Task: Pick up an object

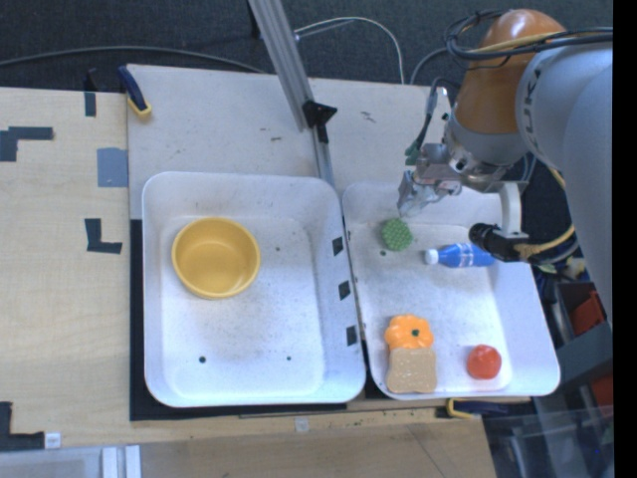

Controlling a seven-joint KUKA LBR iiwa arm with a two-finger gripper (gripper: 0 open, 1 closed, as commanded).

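Two white bins [149,267]: yellow bowl [215,257] left; jaws [413,205], state unclear, above green ball [396,233].

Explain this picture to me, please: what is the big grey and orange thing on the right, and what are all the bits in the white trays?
The grey and orange thing is a robot arm, filmed by one camera fixed above the bench and looking down at a slant. At its end is a gripper with two fingers, its tool for picking things up. It hangs just above a small green object in the right bin; I see nothing between its fingers. That bin also has a blue bottle lying on its side, an orange pumpkin-like toy touching a tan slice like bread, and a small red ball-like thing. The left bin has a yellow bowl.
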